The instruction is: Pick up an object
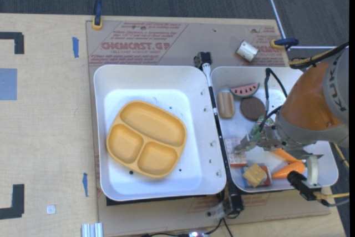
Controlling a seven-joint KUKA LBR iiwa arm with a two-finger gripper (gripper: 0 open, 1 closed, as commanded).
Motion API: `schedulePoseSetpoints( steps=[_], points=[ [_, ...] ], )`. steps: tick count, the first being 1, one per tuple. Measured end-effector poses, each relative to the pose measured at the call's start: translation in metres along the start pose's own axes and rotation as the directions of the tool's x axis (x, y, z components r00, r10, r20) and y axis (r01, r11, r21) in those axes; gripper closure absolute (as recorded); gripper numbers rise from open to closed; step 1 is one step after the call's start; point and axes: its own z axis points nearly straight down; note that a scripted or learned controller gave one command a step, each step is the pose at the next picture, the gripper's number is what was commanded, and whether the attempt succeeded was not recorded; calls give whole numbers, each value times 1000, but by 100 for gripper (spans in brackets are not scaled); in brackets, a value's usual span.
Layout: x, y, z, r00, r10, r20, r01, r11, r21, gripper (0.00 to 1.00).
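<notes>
The right bin (pixel 330 174) holds several toy foods: a watermelon slice (pixel 244 89), a brown disc (pixel 253 108), a tan oblong piece (pixel 226 104), a yellow block (pixel 255 175) and an orange carrot (pixel 288 169). My gripper (pixel 244 145) hangs low over the middle of this bin, pointing left, just above the yellow block and below the brown disc. A flat red and white piece (pixel 237 161) lies right under it. The arm's orange band hides the right part of the bin. Nothing can be made out in the gripper's grasp.
The left bin (pixel 105 86) carries a yellow divided plate (pixel 146 139). A small white block (pixel 247 51) lies on the cardboard behind the right bin. A black-tipped rod (pixel 204 61) rests along the seam between the bins.
</notes>
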Motion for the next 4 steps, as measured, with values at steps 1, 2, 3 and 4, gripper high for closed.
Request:
schedulePoseSetpoints(
  steps=[1, 2, 3, 4],
  points=[
    [1, 0, 11, 1000, 0, -1, 0, 1000, 4, 0],
    [1, -1, 11, 1000, 0, -1, 0, 1000, 3, 0],
    [0, -1, 11, 1000, 0, -1, 0, 1000, 3, 0],
    [1, 1, 0, 1000, -2, -2, 2, 1000, -1, 100]
  ],
)
